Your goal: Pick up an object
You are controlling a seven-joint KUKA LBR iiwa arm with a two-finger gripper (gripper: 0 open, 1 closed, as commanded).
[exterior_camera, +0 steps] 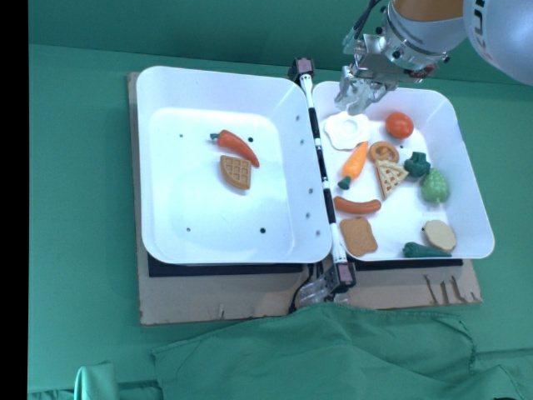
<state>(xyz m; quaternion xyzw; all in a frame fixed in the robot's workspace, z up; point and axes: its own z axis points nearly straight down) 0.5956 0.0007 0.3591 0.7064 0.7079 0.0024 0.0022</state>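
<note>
Robot lab: toy-food bins [166,90], green bench [75,182]

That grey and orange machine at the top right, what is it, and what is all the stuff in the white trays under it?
It is a robot arm, filmed by one fixed camera looking down at a slant. Its hand hangs over the far edge of the right bin, just above a toy fried egg. I see nothing between its fingers. Its job is to pick something up. The right bin holds play food: a tomato, a carrot, a pizza slice, a sausage, toast and some greens. The left bin holds a red chilli and a waffle. Both sit on a green-covered bench.
</note>
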